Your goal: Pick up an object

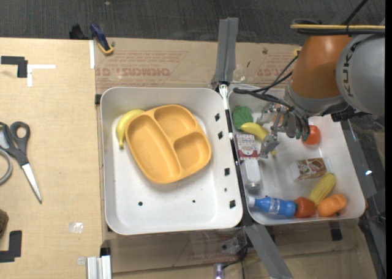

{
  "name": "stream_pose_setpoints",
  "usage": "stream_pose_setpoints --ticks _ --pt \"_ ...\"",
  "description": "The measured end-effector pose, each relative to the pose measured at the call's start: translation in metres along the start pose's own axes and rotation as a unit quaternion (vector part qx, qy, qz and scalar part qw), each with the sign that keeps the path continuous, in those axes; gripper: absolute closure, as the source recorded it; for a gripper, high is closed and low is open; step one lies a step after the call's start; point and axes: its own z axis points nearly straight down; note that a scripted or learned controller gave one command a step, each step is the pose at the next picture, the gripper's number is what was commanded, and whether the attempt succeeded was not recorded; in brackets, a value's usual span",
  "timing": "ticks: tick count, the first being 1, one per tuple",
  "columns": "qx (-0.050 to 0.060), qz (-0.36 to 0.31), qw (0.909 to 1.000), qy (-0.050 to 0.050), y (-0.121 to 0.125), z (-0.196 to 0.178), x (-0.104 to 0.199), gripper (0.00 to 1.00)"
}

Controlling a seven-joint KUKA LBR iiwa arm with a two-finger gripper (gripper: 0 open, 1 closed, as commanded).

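Reaching in from the right, the grey arm point(361, 70) with its orange band hangs over the far part of the right bin point(350, 167), and its gripper point(283, 130) sits low above that bin's far-left area; whether it is spread or pressed together I cannot tell, and nothing shows pinched in it. Both bins stand side by side on the bench point(49, 180), the left bin point(122, 210) holding a large yellow divided plate point(168, 143) near its middle, with a banana point(125, 123) tucked against the plate's far-left edge. Among the right bin's things, a blue bottle point(274, 206) lies along the near edge, a corn cob point(323, 187) and an orange fruit point(331, 204) rest toward the near-right corner, and a brown packet point(310, 168) lies just behind the corn. A red-and-white packet point(245, 145) lies along the left wall, near the gripper, a small yellow banana point(254, 130) lies just beside the gripper on its left, and a green toy point(242, 114) sits in the far-left corner behind that. A red tomato point(312, 135) sits just right of the gripper. Scissors point(21, 152) lie at the bench's left edge.
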Motion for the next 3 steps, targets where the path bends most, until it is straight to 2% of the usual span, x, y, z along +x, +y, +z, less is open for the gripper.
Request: stream_pose_setpoints --ticks 1,2,3 --pt "0.000 -0.001 1.0000 -0.002 0.001 -0.010 -0.001 1.00" --pt "-0.002 0.009 1.0000 0.001 0.057 -0.122 0.030 1.00" --pt "-0.002 0.016 0.9999 0.002 -0.041 -0.053 0.026 1.00"
